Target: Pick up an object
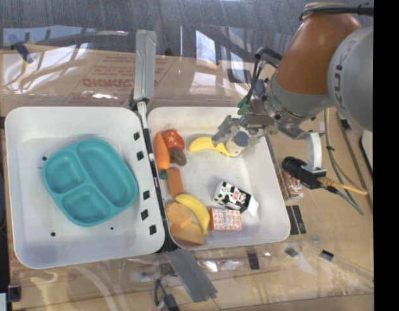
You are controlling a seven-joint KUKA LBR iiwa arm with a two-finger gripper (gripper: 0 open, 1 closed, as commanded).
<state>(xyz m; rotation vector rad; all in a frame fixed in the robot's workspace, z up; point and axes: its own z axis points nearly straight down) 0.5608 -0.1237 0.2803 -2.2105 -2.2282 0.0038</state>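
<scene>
My gripper (229, 138) hangs over the back of the right bin (267, 173), reaching in from the right. A small yellow banana (201, 144) lies right beside it, and its right end runs under the gripper. I see nothing lifted off the bin floor. Further left lie an orange carrot (161, 150), a red toy (173, 138) and a small brown piece (179, 157). Toward the front sit a brown sausage (176, 181), a larger banana (195, 210), a bread slice (183, 227), a black-and-white carton (233, 197) and a red-and-white box (225, 219).
The left bin (24, 173) holds a teal divided plate (89, 181). A grey bar (144, 67) stands at the back between the bins. Bare floor shows in the middle of the right bin, between the small banana and the carton.
</scene>
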